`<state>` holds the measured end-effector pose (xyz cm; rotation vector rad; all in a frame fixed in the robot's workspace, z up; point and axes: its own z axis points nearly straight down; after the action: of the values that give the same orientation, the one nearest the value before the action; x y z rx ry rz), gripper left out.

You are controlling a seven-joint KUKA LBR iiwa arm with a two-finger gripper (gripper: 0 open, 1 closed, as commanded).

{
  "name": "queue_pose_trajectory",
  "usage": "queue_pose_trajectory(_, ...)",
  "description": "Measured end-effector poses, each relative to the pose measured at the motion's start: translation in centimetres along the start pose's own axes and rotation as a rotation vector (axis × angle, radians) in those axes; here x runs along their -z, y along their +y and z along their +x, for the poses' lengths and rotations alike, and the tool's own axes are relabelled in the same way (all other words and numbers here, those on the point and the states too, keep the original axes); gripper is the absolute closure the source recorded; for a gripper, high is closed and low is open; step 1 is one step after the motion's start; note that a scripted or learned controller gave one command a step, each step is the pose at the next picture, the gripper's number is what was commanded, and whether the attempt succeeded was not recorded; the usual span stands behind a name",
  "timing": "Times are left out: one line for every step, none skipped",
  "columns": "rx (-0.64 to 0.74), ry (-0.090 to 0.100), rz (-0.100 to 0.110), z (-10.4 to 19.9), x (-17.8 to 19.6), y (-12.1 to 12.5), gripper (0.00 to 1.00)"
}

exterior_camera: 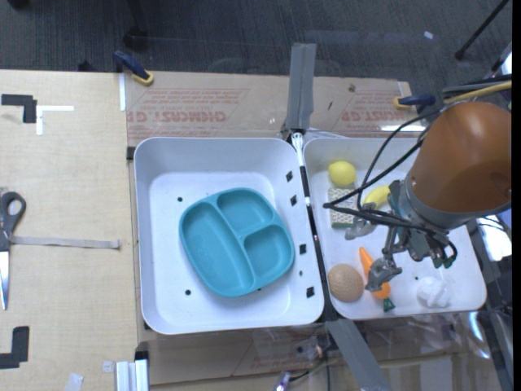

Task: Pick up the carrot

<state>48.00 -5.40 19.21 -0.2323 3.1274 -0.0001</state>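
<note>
Red lettering runs along the cardboard (244, 104) behind the bins, printed upside down and too faint to read for sure. Left bin (151, 243): a teal divided plate (236, 241) with three compartments, lying at an angle. Right bin (468, 287): a lemon (342, 173) at twelve o'clock, a banana (376, 195) just past it, a tan ball (346, 283) at seven, a white lump (433, 292) at five. The carrot (376, 279) lies at six o'clock, beside the ball. The gripper (379, 277) sits right over the carrot; I cannot tell how wide it stands or whether it has hold of anything.
</note>
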Motion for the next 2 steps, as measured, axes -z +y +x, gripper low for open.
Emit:
queue_pose_trajectory(0.144, 0.002, 0.000, -1.55, -10.03, -4.24, 0.00)
queue_pose_trajectory(0.144, -0.003, 0.002, -1.76, -9.07, -4.28, 1.00)
